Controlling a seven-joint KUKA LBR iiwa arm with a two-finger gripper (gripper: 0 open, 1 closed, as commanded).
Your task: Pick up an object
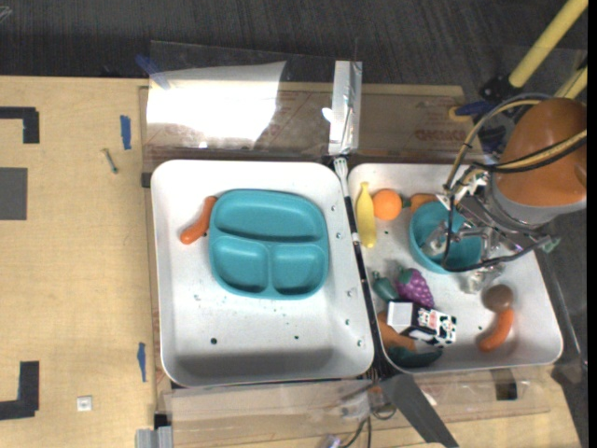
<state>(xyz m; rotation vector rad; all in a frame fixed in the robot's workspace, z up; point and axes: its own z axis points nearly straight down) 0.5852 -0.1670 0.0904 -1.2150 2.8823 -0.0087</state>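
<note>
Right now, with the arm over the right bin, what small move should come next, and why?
Probably a short straight lift, to test the grasp. The gripper is down inside the teal cup, near the orange and banana. Whether anything is held cannot be told until it rises.

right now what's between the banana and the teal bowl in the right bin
In the camera view, an orange sits between the banana and the teal bowl, close beside the banana's upper end.
</note>
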